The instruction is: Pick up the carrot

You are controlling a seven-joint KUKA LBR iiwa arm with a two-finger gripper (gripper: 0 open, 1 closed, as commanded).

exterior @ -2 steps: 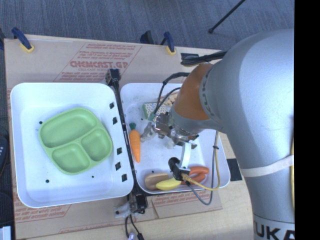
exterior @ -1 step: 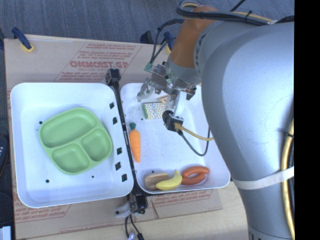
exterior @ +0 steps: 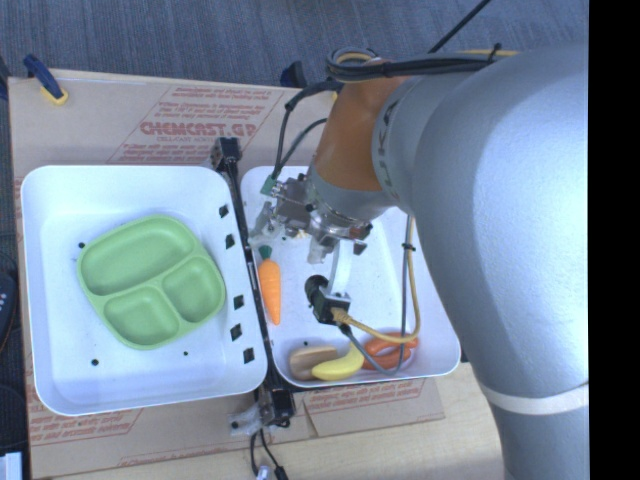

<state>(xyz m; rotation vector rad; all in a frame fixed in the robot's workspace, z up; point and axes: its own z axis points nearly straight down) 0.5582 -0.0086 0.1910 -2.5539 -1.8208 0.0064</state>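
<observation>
Tool (exterior: 272,226): hung just above the carrot's (exterior: 270,290) green top; jaw spread could not be told.
Risk: carrot lay against the bin wall (exterior: 255,298), so a finger might strike it.

Orange carrot (exterior: 269,289) — lengthwise, green top up — right bin's left edge

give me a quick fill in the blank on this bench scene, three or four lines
1. The carrot lies in the ____ bin, against its left wall.
2. The divided plate in the left bin is ____ in colour.
3. The banana lies near the right bin's ____ edge.
4. The gripper hangs just ____ the carrot's leafy end.

Missing words: right; green; front; above
</observation>
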